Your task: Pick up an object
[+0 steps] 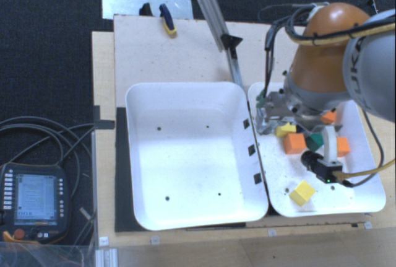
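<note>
Two white bins (185, 154) side by side on the bench. In the right-hand bin: two yellow blocks (302, 192), three orange blocks (294, 143) (one partly hidden under the arm), and one green piece (317, 139), mostly covered. One robot arm (334, 55). One handheld control pendant (32, 201) with its cables at the left. One yellow-and-blue tool (167, 19) on the board behind the bins.

Arm: the grey arm (346, 55) reached in from the right, low over the right bin (365, 197).
Tool: the tool (267, 116) sat near that bin's left wall, beside a yellow block (285, 130).
Blocks: an orange block (294, 143) and another yellow cube (302, 192) lay nearby.
Left bin: the left bin (185, 154) stood on the worktop (179, 55).
</note>
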You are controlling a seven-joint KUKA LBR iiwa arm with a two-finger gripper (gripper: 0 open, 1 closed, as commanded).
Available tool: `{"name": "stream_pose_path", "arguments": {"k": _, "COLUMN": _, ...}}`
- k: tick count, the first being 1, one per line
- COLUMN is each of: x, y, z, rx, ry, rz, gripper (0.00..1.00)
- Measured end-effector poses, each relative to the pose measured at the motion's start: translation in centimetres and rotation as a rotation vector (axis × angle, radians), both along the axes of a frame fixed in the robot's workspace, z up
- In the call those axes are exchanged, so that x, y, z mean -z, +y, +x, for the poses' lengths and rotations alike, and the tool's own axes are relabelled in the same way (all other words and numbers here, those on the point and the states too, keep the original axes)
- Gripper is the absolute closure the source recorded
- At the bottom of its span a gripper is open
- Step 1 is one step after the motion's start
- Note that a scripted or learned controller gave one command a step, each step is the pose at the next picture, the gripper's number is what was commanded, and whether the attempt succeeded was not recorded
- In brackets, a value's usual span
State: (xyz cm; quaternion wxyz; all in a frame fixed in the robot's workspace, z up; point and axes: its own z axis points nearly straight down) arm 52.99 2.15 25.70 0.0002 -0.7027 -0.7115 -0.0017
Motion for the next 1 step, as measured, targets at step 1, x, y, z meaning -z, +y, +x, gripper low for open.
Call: {"name": "stream_pose_path", "arguments": {"k": 1, "x": -0.27, "y": 5.81, "z": -1.16, "rx": 0.000, "ry": 0.001, "rz": 0.001, "gripper": 1.00}}
